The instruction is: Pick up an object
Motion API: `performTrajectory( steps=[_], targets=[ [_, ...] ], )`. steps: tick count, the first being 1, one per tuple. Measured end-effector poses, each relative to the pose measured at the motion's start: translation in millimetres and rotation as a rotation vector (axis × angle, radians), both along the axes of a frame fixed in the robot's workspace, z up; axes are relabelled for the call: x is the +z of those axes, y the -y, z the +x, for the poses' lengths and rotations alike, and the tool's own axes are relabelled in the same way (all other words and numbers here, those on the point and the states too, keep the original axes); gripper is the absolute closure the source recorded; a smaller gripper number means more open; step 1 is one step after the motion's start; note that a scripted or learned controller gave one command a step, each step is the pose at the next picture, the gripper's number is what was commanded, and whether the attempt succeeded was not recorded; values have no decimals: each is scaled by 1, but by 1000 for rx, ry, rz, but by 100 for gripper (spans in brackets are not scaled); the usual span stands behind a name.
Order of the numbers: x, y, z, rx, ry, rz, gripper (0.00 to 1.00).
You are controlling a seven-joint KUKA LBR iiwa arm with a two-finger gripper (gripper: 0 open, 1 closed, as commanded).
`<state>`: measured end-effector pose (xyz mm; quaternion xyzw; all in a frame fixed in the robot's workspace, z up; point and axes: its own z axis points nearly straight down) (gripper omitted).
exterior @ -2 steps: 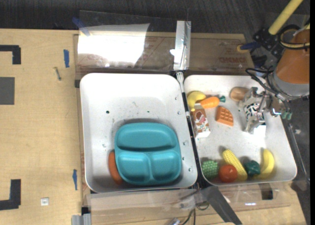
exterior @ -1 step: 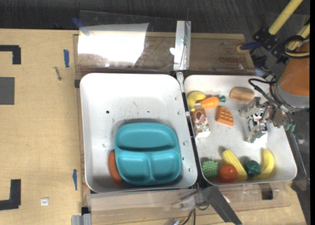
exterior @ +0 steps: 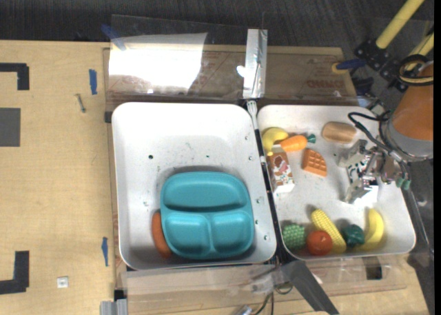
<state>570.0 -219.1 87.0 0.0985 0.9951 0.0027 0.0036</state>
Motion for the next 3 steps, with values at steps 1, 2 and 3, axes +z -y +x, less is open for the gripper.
performTrajectory(
  steps=[1,2,3],
  targets=[
    [0,-67,55,-29,4,-4,0],
    [1,-94,37,-164,-1,-5,0],
    [1,-122,34,-154,-1,-7,0]
  ],
)
